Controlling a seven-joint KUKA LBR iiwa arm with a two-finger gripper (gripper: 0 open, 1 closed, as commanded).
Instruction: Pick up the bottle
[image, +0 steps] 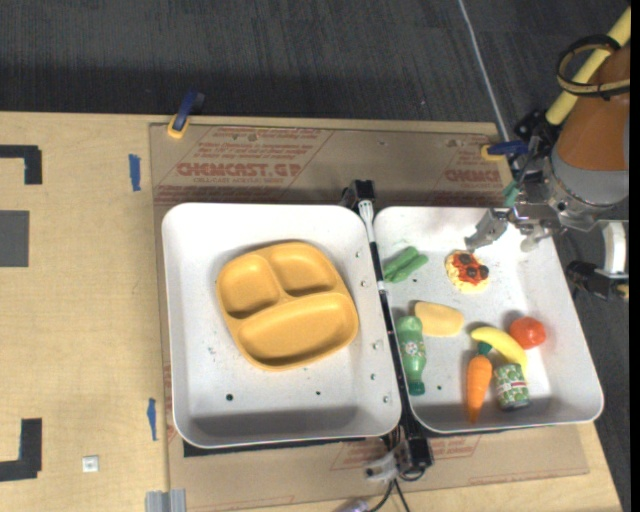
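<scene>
Grey gripper (508, 228) above right bin, apart from bottle (411, 352)

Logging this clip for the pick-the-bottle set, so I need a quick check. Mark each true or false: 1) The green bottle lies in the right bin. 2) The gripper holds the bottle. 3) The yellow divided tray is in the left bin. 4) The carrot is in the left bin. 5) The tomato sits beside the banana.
1) True: the green bottle lies along the left wall of the right bin.
2) False: the gripper is at the bin's far edge, apart from the bottle.
3) True: the yellow divided tray is in the left bin.
4) False: the carrot is in the right bin.
5) True: the tomato sits beside the banana.
</scene>
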